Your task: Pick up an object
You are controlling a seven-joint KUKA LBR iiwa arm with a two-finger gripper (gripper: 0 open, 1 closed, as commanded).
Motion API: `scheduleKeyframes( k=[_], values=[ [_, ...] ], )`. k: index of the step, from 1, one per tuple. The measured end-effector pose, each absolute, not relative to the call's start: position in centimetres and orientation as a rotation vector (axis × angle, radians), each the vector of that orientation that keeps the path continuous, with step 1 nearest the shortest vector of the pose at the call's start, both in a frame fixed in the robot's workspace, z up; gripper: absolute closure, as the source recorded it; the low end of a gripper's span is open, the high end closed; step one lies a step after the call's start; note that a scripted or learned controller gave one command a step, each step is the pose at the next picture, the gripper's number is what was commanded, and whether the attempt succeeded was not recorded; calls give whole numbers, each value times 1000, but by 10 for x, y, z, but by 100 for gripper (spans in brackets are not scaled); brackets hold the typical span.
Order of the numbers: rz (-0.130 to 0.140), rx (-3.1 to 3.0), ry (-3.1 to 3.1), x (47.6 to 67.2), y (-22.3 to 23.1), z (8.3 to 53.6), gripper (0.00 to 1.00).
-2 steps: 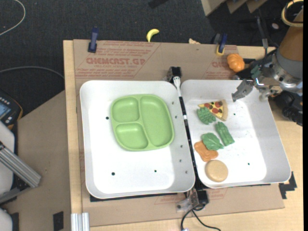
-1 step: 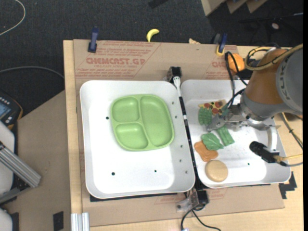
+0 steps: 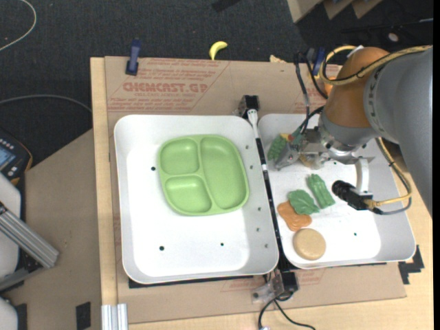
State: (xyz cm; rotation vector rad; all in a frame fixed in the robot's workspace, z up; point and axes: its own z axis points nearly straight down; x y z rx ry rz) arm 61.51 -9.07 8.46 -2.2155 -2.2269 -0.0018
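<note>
Camera view: gripper [image 3: 297,150] low in right bin [image 3: 392,243], at a green toy [image 3: 280,147]; fingers' state cannot be told; green plate [image 3: 203,174] in left bin [image 3: 137,205].

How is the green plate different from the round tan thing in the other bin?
The green plate is much bigger than the round tan thing. The plate is a rounded rectangle split into three sections; the tan thing is a plain disc. The plate lies alone in the left bin; the tan thing lies in the right bin, close to an orange piece. Both lie flat.
</note>
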Motion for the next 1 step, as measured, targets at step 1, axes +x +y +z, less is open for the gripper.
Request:
scheduleKeyframes(
  k=[1],
  values=[
    [14,-2212,-2216,665,-145,84,0]
  ],
)
